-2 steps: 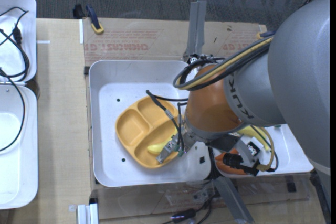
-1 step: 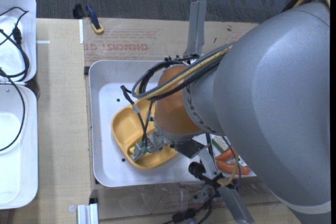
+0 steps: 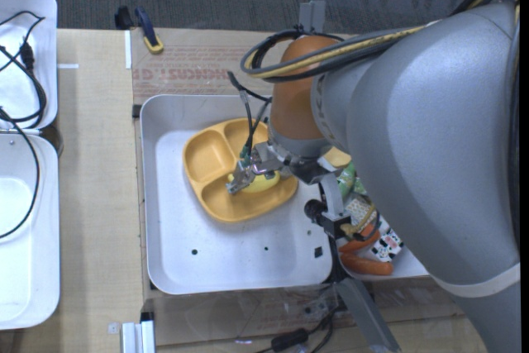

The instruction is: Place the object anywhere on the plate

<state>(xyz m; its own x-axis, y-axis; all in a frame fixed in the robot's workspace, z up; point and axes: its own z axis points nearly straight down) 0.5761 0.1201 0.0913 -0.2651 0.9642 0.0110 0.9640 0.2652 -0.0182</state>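
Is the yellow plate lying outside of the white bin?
No, the yellow plate lies inside the white bin, with the gripper over its lower compartment.

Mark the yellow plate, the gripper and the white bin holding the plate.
yellow plate [image 3: 205,157]: camera view, on the bare floor of its upper left compartment.
gripper [image 3: 241,183]: camera view, midway between the fingertips, over the plate.
white bin [image 3: 223,260]: camera view, on the bare floor below the plate.
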